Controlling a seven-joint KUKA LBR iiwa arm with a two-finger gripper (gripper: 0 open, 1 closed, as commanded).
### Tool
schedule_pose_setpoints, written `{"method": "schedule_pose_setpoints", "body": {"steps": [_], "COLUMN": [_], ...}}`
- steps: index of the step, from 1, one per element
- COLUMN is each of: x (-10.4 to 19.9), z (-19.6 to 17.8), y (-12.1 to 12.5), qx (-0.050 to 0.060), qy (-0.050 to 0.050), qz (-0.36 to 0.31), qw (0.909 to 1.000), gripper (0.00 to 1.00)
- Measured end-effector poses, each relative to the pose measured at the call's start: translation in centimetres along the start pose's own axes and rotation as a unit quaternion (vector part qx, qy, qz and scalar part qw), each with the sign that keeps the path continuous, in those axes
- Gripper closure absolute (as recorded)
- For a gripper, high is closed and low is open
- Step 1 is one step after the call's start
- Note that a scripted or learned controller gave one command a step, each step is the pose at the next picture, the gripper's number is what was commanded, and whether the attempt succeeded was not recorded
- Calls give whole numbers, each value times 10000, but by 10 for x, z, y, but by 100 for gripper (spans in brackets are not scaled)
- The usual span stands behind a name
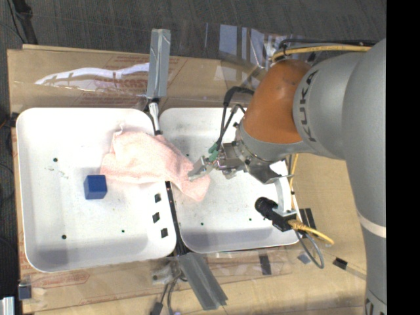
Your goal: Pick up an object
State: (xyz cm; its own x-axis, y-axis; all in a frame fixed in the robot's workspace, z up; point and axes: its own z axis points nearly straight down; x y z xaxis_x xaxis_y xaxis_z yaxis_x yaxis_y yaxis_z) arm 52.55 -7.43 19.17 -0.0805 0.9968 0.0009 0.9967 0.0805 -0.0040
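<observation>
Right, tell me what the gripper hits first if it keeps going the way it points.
Probably the crumpled pink cloth. The gripper points toward the view's left, its tip at the cloth's edge draped over the wall between the white bins. Whether they already touch is unclear from this angle.

- Two shallow white bins sit side by side: the left bin (39, 195) and the right bin (223, 231).
- A brown cardboard sheet (85, 67) lies beneath them.
- Grey tape strip (159, 61) runs down toward the gap between the bins.
- Dark floor (98, 8) behind.
</observation>
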Motion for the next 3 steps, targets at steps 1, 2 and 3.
{"method": "schedule_pose_setpoints", "body": {"steps": [1, 2, 3], "x": [-37, -31, -30], "z": [70, 99, 88], "y": [31, 55, 56], "qx": [14, -21, -20], "qy": [7, -8, -5], "qz": [-752, -1307, -1331], "qw": [9972, 9914, 9911], "gripper": [0, 0, 100]}}
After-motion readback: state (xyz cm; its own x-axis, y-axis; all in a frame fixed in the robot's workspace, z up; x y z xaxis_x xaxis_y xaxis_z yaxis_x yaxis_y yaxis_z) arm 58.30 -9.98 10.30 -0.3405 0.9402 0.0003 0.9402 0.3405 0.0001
